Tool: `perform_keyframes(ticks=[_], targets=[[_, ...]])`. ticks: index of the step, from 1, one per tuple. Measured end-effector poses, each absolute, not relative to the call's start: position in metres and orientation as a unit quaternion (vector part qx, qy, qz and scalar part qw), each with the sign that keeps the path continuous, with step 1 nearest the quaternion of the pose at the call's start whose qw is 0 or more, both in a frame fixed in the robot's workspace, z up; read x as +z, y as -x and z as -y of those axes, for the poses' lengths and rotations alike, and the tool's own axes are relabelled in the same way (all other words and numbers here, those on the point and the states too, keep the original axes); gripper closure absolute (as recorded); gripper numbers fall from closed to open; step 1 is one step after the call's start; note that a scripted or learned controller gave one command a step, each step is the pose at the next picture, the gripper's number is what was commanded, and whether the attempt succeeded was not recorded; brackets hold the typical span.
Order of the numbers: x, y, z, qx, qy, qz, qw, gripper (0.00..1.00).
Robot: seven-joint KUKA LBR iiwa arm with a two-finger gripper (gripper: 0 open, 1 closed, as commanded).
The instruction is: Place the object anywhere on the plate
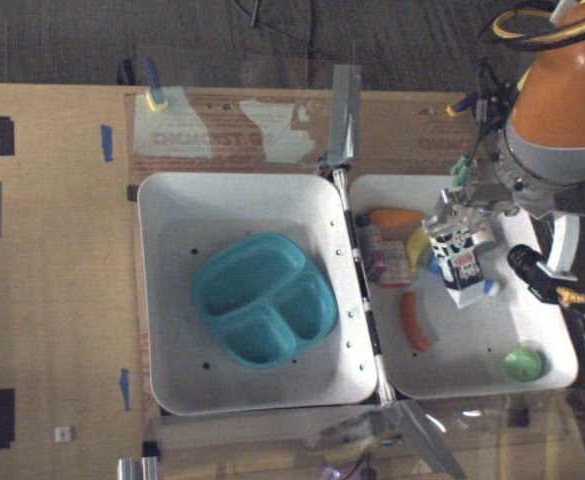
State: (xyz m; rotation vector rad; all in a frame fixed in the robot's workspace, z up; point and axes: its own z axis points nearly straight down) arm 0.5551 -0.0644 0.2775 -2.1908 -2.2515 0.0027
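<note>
Green and round, a small object (pixel 522 363) lies nearest the camera in the right bin (pixel 472 368), on the near right of the carton (pixel 464 264); it is too blurred to name. A red sausage (pixel 415 323) lies on the carton's near left. The patterned black-and-white carton, the likely task object, stands in the right bin with its top hidden by the gripper (pixel 459 230). The gripper hangs directly over it. Whether the claw is spread or pinching the carton cannot be told. Well left of the carton, the teal divided plate (pixel 262 298) sits alone in the left bin (pixel 172 208). Just left of the carton are a yellow item (pixel 417 252) and a small packet (pixel 375 258), both indistinct. An orange carrot (pixel 397 218) lies on the carton's far left. The arm (pixel 562 98) is cut off by the frame, to the far right of the carton.
</note>
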Motion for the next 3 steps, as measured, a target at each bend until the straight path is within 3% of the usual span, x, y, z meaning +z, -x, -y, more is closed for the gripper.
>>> perform_keyframes(ticks=[2, 3], targets=[[0.176, -0.607, -0.096, 0.0001, 0.606, 0.795, 0.000, 1.00], [0.256, -0.506, -0.097, 0.0006, 0.617, 0.787, 0.001, 1.00]])
